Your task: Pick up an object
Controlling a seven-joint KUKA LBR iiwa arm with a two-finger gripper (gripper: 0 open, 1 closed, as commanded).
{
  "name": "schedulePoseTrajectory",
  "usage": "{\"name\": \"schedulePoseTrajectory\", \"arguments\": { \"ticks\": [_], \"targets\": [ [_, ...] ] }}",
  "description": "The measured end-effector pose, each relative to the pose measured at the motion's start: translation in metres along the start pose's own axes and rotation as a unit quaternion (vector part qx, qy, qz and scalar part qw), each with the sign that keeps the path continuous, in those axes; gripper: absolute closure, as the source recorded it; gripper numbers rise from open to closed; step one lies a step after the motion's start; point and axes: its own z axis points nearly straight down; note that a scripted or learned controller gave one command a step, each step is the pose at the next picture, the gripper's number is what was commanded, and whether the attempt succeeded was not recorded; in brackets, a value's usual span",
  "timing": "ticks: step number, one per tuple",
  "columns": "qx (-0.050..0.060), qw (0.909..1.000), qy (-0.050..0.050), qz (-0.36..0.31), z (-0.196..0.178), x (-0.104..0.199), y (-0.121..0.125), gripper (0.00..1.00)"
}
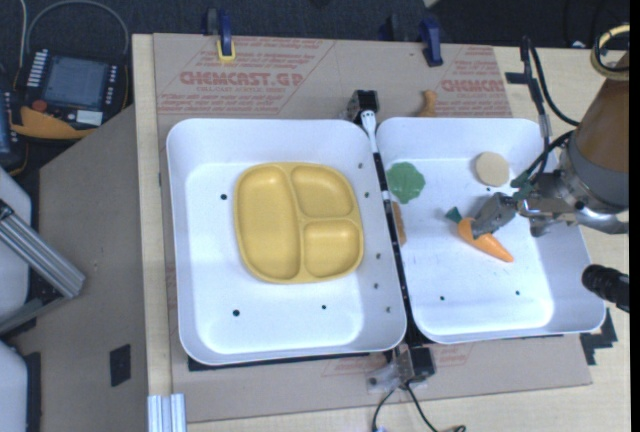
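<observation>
The arm reaches in from the worktop's right edge, and the tool (493,217) sits low in the right bin (440,310), directly over the carrot (485,242). The carrot lies near the middle of that bin, orange body pointing toward the front right corner, green end toward the left. The tool's tip appears to touch or nearly touch the carrot's upper end; whether it is open or closed, and whether it grips anything, cannot be determined. No lift is evident: the carrot rests on the bin floor. Grasp and raise remain to be done.

A green piece (406,181) and a beige disc (491,168) lie toward the bin's rear. The left bin (200,310) carries a yellow tray (298,220).
</observation>
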Motion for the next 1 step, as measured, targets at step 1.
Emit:
{"name": "schedulePoseTrajectory", "arguments": {
  "ticks": [1],
  "targets": [
    [0.004,1.0,0.001,0.0,0.0573,0.0056,0.0072,0.0]
  ]
}}
